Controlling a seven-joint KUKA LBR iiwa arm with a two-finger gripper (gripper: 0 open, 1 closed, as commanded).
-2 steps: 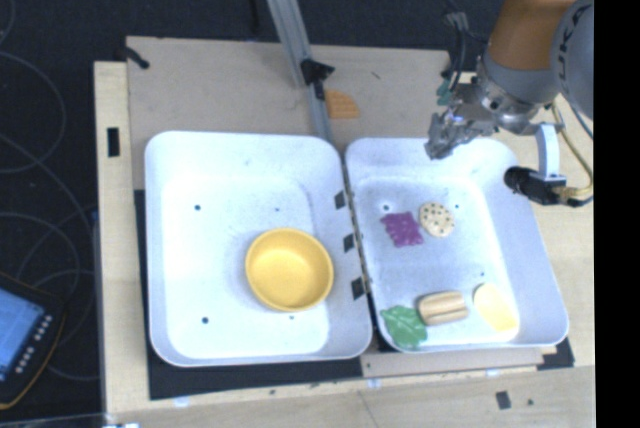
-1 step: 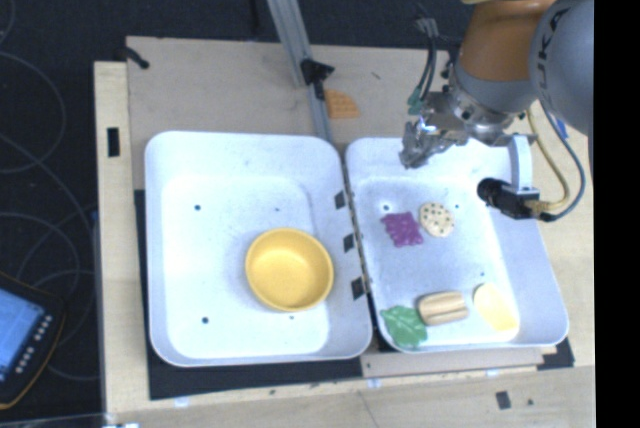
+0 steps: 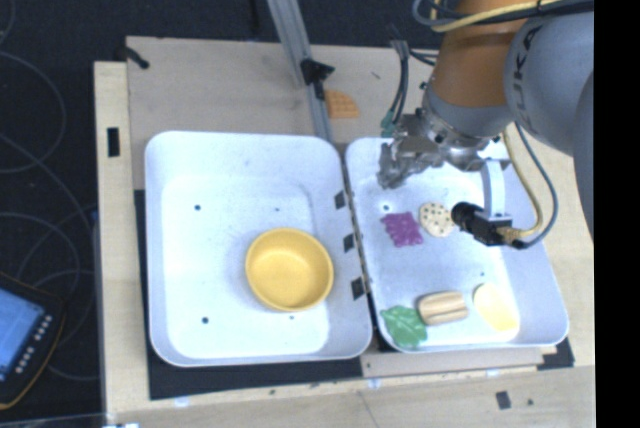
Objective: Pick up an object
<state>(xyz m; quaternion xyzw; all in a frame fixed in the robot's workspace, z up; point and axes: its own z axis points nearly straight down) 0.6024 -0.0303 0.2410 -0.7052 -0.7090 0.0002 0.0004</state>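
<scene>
I have the gripper [image 3: 400, 161] hanging over the far left corner of the right bin [image 3: 530, 286], and I cannot tell how it is set.

Just below it lie the purple piece [image 3: 403, 229] and the speckled round cookie [image 3: 434, 218], almost touching; either could be my pick. My worry is that coming down between them would nudge one aside or catch both, and the bin wall just left of the gripper could foul a descent. Further below sit the tan roll [image 3: 442, 307], the green piece [image 3: 403, 324] and the pale yellow piece [image 3: 495, 306], crowded along the near rim. Well off to the left is the yellow bowl [image 3: 289, 268] in the left bin [image 3: 190, 176]. I can read no labels or writing anywhere.
</scene>
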